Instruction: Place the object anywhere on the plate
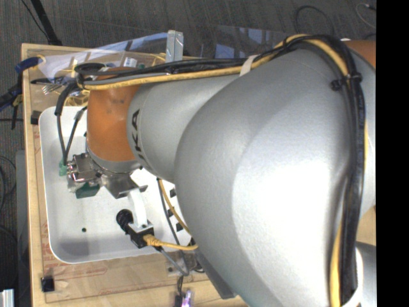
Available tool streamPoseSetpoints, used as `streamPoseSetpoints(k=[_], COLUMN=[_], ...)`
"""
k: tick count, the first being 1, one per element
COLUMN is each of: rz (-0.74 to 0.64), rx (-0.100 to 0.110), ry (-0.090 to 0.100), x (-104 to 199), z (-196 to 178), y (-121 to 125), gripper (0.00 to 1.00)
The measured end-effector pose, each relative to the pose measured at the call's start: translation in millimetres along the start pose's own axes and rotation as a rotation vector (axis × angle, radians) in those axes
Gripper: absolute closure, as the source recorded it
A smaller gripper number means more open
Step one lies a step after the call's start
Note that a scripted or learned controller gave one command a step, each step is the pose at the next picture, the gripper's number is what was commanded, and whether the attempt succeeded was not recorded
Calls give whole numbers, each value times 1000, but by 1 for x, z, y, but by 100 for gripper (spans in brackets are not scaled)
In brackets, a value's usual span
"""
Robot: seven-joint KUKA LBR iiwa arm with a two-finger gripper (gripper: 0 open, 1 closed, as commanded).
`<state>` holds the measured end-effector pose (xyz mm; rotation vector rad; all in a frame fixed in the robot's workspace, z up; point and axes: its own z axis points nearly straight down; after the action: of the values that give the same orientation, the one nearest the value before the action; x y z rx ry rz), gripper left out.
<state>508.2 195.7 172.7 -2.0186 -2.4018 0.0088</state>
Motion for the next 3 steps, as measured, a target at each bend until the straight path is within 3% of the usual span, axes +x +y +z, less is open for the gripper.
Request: streamPoseSetpoints(k=[1, 2, 3], rz=[-39, -130, -242], rx=[-2, -1, -1], ry=[0, 1, 0], x=[-80, -49, 7], z=[-33, -77, -90], y=[48, 4, -29], gripper=[100, 100, 100])
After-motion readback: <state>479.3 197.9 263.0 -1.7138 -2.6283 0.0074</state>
